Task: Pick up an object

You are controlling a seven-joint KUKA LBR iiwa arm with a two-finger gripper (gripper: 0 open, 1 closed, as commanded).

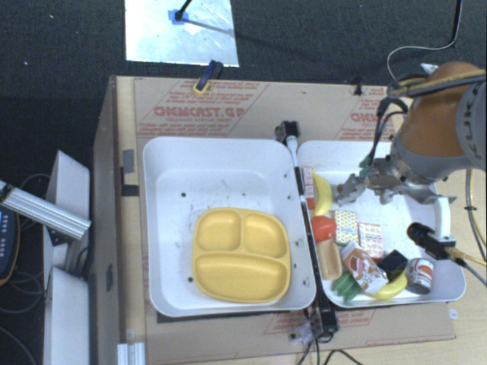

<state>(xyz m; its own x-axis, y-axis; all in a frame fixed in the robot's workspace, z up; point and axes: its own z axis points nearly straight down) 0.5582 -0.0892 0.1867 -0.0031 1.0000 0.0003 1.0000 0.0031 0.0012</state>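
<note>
The right bin (449, 280) holds several toy foods. A yellow banana (323, 192) lies by its left wall, with a red piece (323, 227) and a tan bun (329, 258) below it. Two small patterned boxes (346, 223) (370, 238) sit in the middle. A printed packet (364, 269), a black block (394, 263), a second banana (393, 286), a green piece (345, 284) and a can (420, 274) crowd the near edge. My gripper (348, 190) hangs low over the upper left of this bin, just right of the first banana. Nothing shows in its grasp.
The left bin (175, 166) carries a yellow divided plate (242, 254) in its near half. A black divider (300, 196) runs between the bins. The arm's grey body and orange band (437, 120) overhang the right bin's far right side.
</note>
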